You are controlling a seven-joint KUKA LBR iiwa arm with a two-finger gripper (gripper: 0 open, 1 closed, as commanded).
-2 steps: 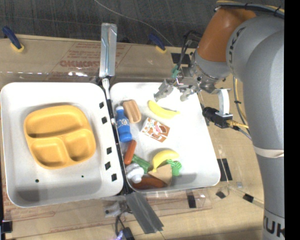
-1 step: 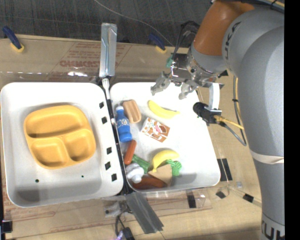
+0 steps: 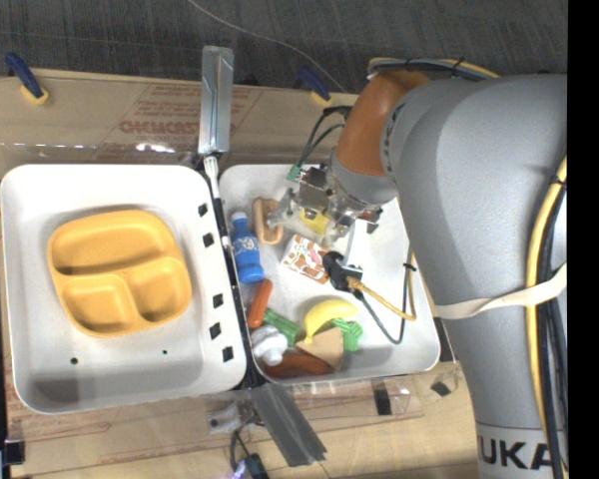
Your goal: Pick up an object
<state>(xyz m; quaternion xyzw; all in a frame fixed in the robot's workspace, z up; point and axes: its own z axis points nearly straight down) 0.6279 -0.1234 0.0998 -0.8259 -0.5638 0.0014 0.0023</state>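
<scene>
My gripper [image 3: 314,211] hangs low over the upper part of the right bin [image 3: 411,297], under the orange wrist band. Just left of it lies a tan wooden piece [image 3: 269,219], and below it a red-and-white patterned card [image 3: 303,255]. A blue bottle [image 3: 245,248] lies along the bin's left wall. Further down sit an orange sausage [image 3: 260,302], a yellow banana [image 3: 328,313], a green toy [image 3: 281,323], a white item [image 3: 270,344], a tan wedge [image 3: 325,346] and a brown sausage [image 3: 299,364]. A small yellow patch shows at the gripper's lower edge; what it belongs to is unclear.
The left bin [image 3: 30,367] holds a yellow divided tray [image 3: 120,268]. A grey divider bar [image 3: 216,98] runs between the bins at the top. The arm's grey body [image 3: 489,198] covers the bench's right side, and a black cable [image 3: 379,307] trails across the right bin.
</scene>
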